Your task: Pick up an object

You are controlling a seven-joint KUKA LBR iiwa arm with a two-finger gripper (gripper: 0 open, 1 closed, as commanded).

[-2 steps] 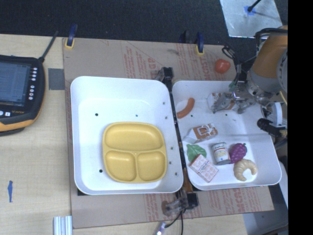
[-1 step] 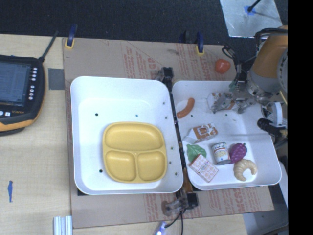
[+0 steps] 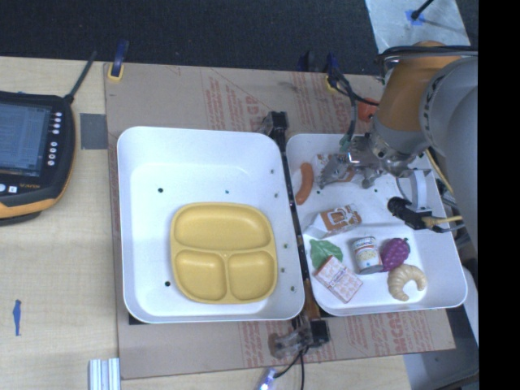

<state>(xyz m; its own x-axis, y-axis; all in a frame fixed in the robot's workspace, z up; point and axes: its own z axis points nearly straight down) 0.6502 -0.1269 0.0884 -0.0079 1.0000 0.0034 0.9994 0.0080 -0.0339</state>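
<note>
While the gripper [image 3: 345, 167] hung over the right bin's [image 3: 439, 299] far-left part, finger state unreadable, the sausage [image 3: 304, 183] lay just left: a short leftward shift, then descent, seemed best.

arm [image 3: 431, 96]: cut off by the view's right side; upper links out of view
gripper [image 3: 345, 167]: fingers too blurred and small to read
right bin [image 3: 443, 299]: far wall hidden behind the arm
teach pendant [image 3: 28, 153]: cut off at the left edge
snack packet [image 3: 340, 218]: label too small to read
</note>
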